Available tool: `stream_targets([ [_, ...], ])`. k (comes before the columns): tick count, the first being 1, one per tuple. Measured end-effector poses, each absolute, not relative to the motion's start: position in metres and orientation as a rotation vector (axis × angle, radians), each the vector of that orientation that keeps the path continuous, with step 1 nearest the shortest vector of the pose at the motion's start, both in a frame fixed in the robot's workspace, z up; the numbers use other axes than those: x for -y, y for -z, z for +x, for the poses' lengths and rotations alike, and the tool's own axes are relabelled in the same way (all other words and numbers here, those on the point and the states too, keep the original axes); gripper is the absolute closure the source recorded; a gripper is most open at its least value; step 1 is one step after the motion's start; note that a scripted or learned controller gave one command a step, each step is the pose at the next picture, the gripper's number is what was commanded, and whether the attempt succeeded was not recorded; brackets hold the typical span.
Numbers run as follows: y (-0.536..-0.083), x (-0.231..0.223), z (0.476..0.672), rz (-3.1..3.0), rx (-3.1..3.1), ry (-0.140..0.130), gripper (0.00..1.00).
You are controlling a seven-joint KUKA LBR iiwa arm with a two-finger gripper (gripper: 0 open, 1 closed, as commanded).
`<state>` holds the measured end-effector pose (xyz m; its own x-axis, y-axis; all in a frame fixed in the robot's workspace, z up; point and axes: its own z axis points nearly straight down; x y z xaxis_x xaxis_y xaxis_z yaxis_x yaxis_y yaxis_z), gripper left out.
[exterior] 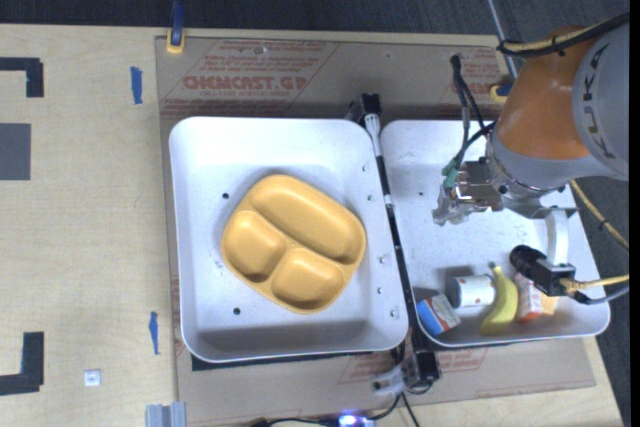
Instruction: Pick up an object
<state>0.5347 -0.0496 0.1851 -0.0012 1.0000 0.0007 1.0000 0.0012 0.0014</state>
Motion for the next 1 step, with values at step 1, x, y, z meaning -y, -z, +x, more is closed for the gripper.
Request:
stream_targets([
  [1,-0.1848,0.0501,0.5344,2.22,-2.222,-0.001,0.0],
])
